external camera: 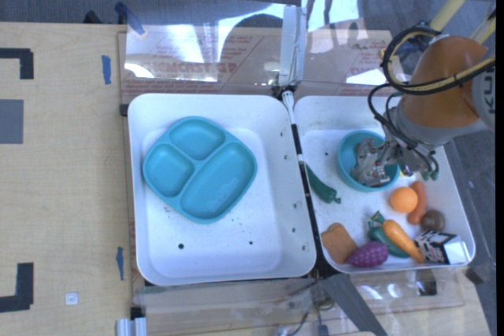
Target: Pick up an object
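Over the right-hand bin (461, 204), the arm's gripper (376, 162) hangs low inside a small teal bowl (350, 161), its metal parts crowding the bowl's hollow. Whether it is parted or closed cannot be told from this angle, and nothing can be made out between its tips, so the pick looks not yet made: no object is seen lifted clear of the bin. What remains, by this reading, is a firm grasp and a rise.

Candidates lie near at hand. A glossy green pepper (320, 183) rests by the bin's left wall. Just below the bowl sits a smooth orange ball (404, 200), with a slim reddish piece (420, 197) beside it and a dull brown round (431, 221) further down. A carrot (401, 235) with a green top lies slantwise, close to a knobbly purple grape bunch (368, 254) and a tan, bread-shaped slab (339, 242). A black-and-white packet (438, 248) fills the near corner. All look like moulded plastic toys.

Across the divider, the left bin (268, 248) carries a teal sectioned plate (200, 168) with three rounded wells, matte and smooth. Both bins are hard white plastic, speckled with small dark marks, on a pale wooden worktop (59, 169).
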Robot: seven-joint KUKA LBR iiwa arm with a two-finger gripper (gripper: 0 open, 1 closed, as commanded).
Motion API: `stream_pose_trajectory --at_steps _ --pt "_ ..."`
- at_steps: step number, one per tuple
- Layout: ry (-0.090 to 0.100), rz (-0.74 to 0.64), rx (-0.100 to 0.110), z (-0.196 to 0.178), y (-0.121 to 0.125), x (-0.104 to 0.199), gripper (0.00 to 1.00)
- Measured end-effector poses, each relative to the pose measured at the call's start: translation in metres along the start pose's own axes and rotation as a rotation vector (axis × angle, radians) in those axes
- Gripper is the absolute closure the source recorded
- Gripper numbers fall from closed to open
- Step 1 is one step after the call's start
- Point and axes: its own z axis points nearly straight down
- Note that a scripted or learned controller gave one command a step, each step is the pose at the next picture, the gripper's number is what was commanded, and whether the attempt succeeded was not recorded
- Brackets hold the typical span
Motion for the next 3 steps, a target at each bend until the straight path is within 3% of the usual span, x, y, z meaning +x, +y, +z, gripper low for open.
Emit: stream_pose_trajectory --at_steps 1,2,3 --pt "-0.008 0.095 0.003 -0.135 -0.007 -0.009 1.00" --pt "0.003 -0.001 -0.001 -0.012 -0.005 0.019 1.00" --pt "-0.005 0.135 0.000 -0.002 0.008 0.095 1.00"
